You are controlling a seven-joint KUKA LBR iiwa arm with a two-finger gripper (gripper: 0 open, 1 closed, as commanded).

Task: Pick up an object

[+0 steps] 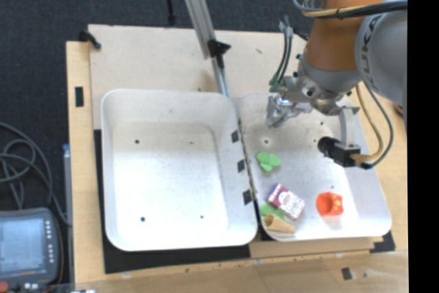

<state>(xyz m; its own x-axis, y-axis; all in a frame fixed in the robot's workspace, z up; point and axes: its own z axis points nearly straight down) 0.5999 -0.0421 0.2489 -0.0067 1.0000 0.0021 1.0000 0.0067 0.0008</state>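
Observation:
My gripper [276,114] hangs over the far left part of the right bin [367,178], with its metal fingers pointing down and nothing seen between them. A small green object [268,161] lies on the bin floor a short way in front of the gripper. Near the bin's front edge sit a purple and white packet [285,200], a tan cone-shaped piece [278,221] and an orange object [330,204].
The left bin [113,147] stands beside the right one. A slanted metal pole [199,10] rises behind the bins. A black fitting with a cable [339,149] hangs off the arm over the right bin. Wires and a pendant lie at the left.

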